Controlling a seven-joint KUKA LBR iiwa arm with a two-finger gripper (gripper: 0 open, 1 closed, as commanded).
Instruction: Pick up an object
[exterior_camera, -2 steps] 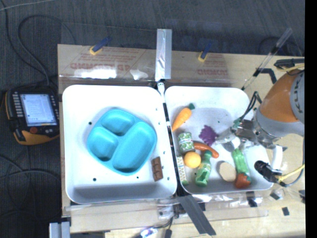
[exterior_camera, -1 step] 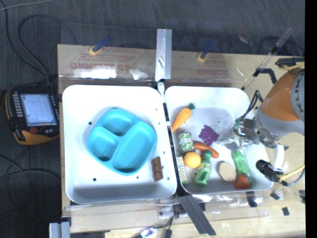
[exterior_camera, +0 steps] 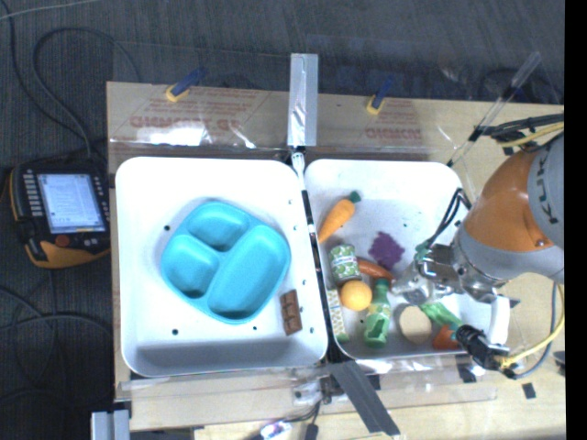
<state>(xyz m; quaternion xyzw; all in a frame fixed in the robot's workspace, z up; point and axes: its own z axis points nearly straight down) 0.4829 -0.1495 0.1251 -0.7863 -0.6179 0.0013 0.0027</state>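
Nearest you, the gripper [exterior_camera: 424, 287] hangs low over the near right part of the right bin [exterior_camera: 404, 174]; you cannot tell whether it grips anything. Just beside it lie a green bottle [exterior_camera: 378, 321] and an orange ball [exterior_camera: 355, 295], with a green can [exterior_camera: 344, 262], a purple piece [exterior_camera: 386, 247] and a carrot [exterior_camera: 336, 217] farther off. Left, a blue divided tray [exterior_camera: 226, 259] and a brown block [exterior_camera: 291, 311] rest in the left bin [exterior_camera: 138, 246].
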